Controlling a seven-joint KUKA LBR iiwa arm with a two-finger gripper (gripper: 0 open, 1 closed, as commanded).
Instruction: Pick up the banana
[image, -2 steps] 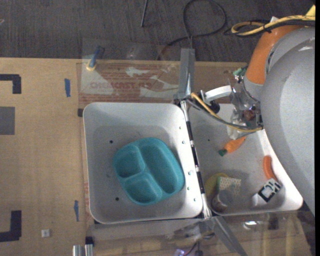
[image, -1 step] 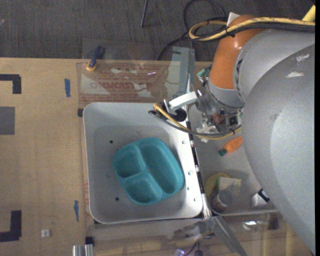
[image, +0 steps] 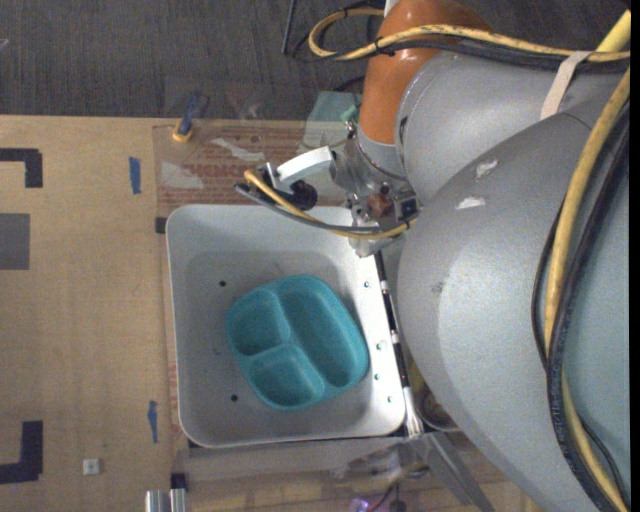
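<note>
One teal divided plate (image: 296, 342) in white bin (image: 190, 300), claw's state impossible to tell behind grey arm (image: 500, 300)

a teal divided tray (image: 296, 342) lies in a white bin (image: 190, 300) on the counter (image: 80, 300); the grey arm (image: 500, 250) covers the right side.

A teal divided plate (image: 296, 342) with three compartments lies tilted in a white bin (image: 190, 300), which rests on a brown bench (image: 80, 300) marked with blue tape (image: 134, 176).
</note>
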